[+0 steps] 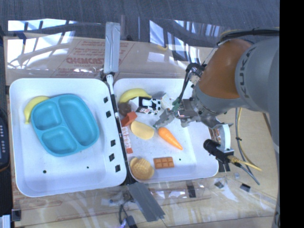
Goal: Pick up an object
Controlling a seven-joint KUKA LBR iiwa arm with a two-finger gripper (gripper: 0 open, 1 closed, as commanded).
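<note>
The arm (242, 75) reaches in from the right over the right bin (199, 167), and its gripper (164, 119) hangs low above the middle of that bin. Its fingers (160, 121) stand a little apart, and nothing shows between them. The carrot (170, 138) lies just below the fingertips, slanting toward the bin's right edge; its blunt end is the part nearest the gripper, and I cannot tell whether the two touch.

Just left of the gripper sits a black-and-white cow toy (148, 105), near the bin's top edge, with a banana (133, 95) beside it along that edge. A pale yellow potato-shaped piece (142, 130) lies left of the carrot, near the bin's left wall, and a small red block (128, 119) and a dark brown piece (124, 108) sit against that wall. Toward the bottom edge lie a round waffle-like cup (140, 167) (in the bottom-left corner) and a flat orange cracker (164, 163) beside it.

The left bin (23, 175) carries a blue divided plate (64, 123) in its upper half, with a second banana (32, 106) curled against the plate's left rim.
</note>
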